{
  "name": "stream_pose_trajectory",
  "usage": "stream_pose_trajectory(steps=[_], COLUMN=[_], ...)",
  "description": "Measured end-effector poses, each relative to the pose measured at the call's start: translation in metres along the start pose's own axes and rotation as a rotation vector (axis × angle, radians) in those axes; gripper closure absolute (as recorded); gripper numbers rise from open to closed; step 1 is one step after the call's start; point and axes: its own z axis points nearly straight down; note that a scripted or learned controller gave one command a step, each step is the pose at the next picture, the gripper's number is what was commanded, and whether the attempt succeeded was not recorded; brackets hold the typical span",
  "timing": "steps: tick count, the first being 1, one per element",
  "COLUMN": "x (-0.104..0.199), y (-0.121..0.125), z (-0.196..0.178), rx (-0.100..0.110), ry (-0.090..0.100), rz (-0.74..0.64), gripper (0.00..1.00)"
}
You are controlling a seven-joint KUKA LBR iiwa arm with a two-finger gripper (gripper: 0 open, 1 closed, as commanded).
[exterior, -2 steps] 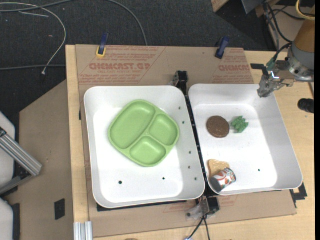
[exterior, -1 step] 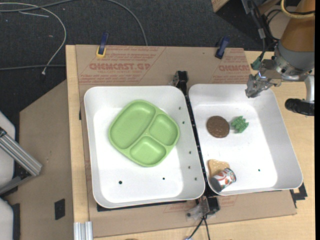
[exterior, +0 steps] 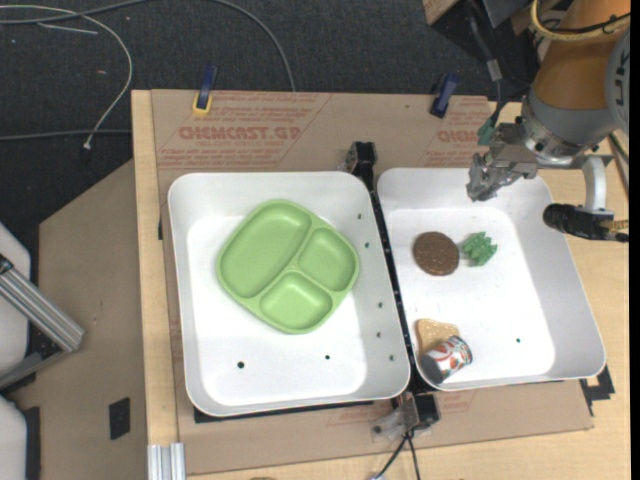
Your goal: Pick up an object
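The grey two-finger gripper (exterior: 487,184) hangs upper right over the right-hand white bin (exterior: 540,318); how far it is open I cannot tell. The round brown disc (exterior: 436,253) and small green leafy piece (exterior: 480,249) lie close together mid-bin, so one descent risks catching both, or nudging either away.

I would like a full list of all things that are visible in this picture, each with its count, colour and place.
Bins: 2, white, side by side on the bench.
Divided plate: 1, light green, middle of the left bin.
Round disc: 1, brown, middle of the right bin.
Leafy piece: 1, green, just right of the disc.
Small can: 1, red and silver, near front left corner of the right bin.
Flat piece: 1, tan, just behind the can.
Clamps: 2, blue, at the board's far edge.
Arm: 1, grey with orange band, right side.
Tool: 1, grey, over the right bin's far edge.
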Motion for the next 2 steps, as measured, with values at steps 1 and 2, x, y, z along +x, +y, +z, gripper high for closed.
stream_pose_trajectory(steps=[1, 2], x=[0.045, 0.091], y=[-0.014, -0.021], z=[0.004, -0.006], rx=[0.002, 0.001], ry=[0.0, -0.001], rz=[0.0, 0.0], gripper=[1.0, 1.0])
